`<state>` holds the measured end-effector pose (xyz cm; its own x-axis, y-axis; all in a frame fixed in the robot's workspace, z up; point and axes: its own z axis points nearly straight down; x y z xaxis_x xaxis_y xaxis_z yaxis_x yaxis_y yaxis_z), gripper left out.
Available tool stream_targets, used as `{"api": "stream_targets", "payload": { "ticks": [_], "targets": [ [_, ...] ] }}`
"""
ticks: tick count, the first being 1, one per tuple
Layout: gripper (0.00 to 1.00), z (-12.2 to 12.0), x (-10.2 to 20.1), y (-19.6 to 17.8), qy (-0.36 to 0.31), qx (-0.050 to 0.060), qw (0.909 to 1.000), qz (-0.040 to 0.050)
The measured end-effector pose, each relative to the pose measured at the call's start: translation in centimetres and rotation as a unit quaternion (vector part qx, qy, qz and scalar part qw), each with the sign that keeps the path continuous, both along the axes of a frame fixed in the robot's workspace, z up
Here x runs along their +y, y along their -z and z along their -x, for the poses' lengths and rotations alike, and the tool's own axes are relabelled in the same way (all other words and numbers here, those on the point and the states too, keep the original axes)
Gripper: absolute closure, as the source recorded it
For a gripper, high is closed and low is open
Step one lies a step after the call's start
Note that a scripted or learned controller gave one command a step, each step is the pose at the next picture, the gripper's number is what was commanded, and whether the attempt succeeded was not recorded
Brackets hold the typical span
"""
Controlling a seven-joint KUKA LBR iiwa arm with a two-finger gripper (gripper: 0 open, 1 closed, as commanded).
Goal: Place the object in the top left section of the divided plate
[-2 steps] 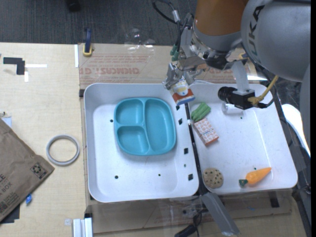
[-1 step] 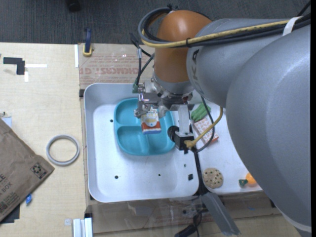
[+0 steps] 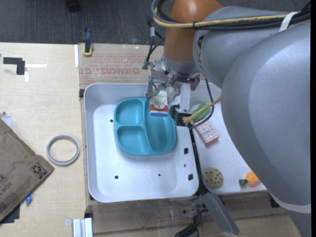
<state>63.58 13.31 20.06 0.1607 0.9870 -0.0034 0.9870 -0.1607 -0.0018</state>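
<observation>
Camera view, gripper [image 3: 159, 94] holding carton [image 3: 159, 105], above divided plate [image 3: 143, 127]

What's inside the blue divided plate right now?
The divided plate shows bare blue in its two left sections. The claw hangs over the right section's upper end with a small carton between its fingers, hiding the plate beneath.

divided plate [image 3: 143, 132]: smooth teal plastic, faint sheen | left bin [image 3: 103, 172]: smooth white plastic, matt | arm [image 3: 261, 83]: grey, smooth, satin | band [image 3: 190, 14]: glossy orange | bench [image 3: 39, 98]: pale matt wood | box [image 3: 19, 172]: brown cardboard | ring [image 3: 62, 149]: grey tape
</observation>
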Motion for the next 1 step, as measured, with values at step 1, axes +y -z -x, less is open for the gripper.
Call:
{"api": "stream_targets", "payload": {
  "ticks": [1],
  "targets": [
    [1.0,-1.45,0.61,1.55,0.02,0.0,0.9998,0.0003]
  ]
}}
